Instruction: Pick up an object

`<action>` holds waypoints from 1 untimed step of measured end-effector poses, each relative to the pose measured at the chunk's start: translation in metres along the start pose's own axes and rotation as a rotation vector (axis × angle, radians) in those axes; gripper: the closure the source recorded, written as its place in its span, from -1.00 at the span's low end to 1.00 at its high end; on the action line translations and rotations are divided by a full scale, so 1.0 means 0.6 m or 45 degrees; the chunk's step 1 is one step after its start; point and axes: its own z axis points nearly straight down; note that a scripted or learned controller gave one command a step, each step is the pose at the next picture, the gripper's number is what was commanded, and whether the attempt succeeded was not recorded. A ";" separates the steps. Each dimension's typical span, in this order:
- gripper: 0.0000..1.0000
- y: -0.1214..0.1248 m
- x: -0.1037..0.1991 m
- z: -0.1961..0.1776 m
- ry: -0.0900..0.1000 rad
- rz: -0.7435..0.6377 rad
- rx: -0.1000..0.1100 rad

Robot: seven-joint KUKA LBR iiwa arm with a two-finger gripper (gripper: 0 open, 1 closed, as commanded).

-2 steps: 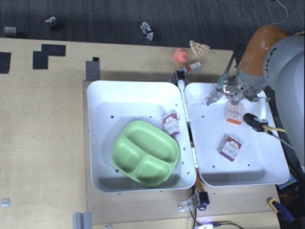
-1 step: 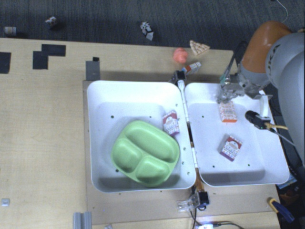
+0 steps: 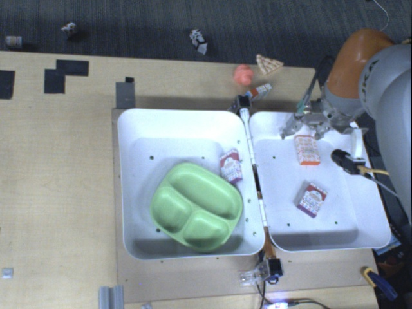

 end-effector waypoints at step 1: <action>1.00 0.003 0.001 -0.020 -0.001 -0.004 -0.007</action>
